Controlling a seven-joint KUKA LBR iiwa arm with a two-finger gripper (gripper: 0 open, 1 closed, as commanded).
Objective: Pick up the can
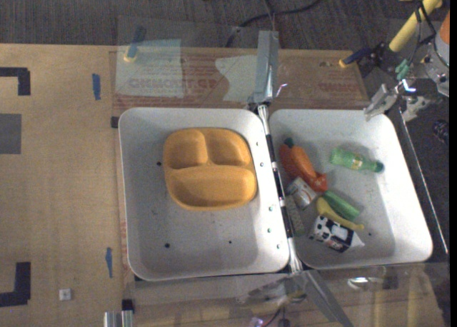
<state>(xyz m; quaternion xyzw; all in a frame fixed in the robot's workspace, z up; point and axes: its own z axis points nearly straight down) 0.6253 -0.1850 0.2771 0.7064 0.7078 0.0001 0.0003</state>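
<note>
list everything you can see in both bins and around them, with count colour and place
divided tray: 1, orange-yellow, middle of left bin
left bin: 1, white, centre of bench
right bin: 1, white, beside left bin
carrot toy: 1, orange, right bin near its left wall
can: 1, silver-grey, right bin, just below carrot toy
bottle: 1, green, right bin upper middle
corn toy: 1, yellow-green, right bin lower middle
carton: 1, black-white, right bin near front
gripper: 1, grey, above right bin's top right corner
</note>
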